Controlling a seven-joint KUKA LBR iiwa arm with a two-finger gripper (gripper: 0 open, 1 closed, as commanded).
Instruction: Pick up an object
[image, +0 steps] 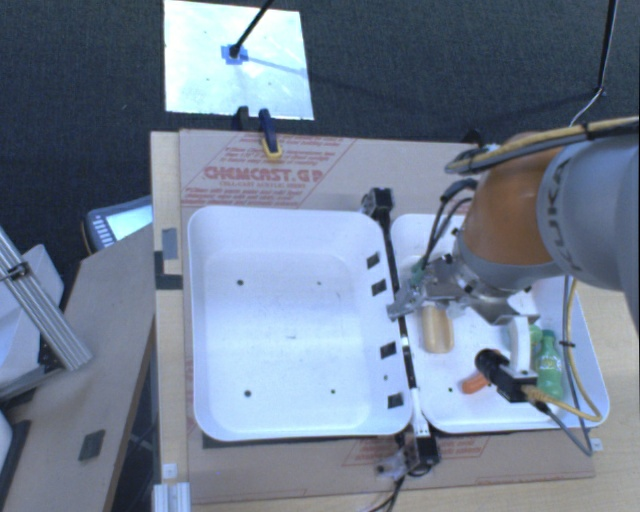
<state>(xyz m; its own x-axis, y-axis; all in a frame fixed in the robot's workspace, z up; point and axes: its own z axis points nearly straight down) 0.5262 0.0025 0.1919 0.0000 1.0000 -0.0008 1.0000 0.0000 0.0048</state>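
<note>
My gripper (422, 298) hangs low over the left part of the right bin (575, 405), close to the divider between the two bins. A tan cylinder-shaped object (436, 330) sits directly under and against the gripper; I cannot tell whether it is held. A small orange object (469, 384) lies on the bin floor toward the front. A green object (548, 362) lies at the bin's right side, partly hidden by the wrist. The arm's orange band and grey wrist cover the back of this bin.
The left bin (215, 300) stands beside the right one, joined by a row of black clips (388, 350). Both rest on a cardboard sheet (265, 170). A pale side table (100, 330) stands to the left.
</note>
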